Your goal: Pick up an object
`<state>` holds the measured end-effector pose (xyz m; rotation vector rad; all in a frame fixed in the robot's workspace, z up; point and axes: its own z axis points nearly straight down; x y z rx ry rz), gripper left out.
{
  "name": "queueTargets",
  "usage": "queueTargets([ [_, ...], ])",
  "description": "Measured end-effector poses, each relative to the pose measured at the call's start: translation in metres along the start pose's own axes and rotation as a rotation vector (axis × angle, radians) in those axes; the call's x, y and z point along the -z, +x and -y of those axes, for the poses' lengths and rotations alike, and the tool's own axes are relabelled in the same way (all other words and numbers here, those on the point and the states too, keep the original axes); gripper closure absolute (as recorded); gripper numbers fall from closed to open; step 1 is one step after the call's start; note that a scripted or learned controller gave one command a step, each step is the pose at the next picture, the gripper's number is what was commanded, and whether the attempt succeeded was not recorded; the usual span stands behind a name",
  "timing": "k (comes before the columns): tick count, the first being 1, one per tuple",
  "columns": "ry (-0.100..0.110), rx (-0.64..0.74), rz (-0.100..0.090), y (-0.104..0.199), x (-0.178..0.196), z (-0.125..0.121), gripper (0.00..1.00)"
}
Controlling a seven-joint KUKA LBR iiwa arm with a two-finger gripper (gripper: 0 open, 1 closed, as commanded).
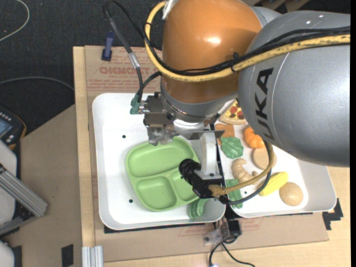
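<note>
A light green divided plate (158,174) lies in the left bin (111,149). A small dark green round piece (197,207) sits by that bin's front right corner, just beyond the plate's front edge. My gripper (158,135) hangs under the large orange and grey wrist, right at the plate's far rim. It is low over the left bin. Nothing shows between it and the plate rim, and the wrist hides much of the bin behind it.
The right bin (317,202) holds several toy foods: a pizza slice (233,113), an orange piece (255,138), a green leafy piece (231,146), a beige peanut shape (240,168), a yellow banana (272,183) and a tan round piece (291,193). The arm covers that bin's back.
</note>
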<state>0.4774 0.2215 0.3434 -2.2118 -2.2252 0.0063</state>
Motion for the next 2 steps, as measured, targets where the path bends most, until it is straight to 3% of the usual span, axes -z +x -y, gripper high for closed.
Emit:
queueTargets([
  [1, 0.006, -0.011, 0.004, -0.047, -0.236, -0.001, 1.00],
  [2, -0.025, -0.009, -0.004, -0.105, 0.031, -0.032, 1.00],
])
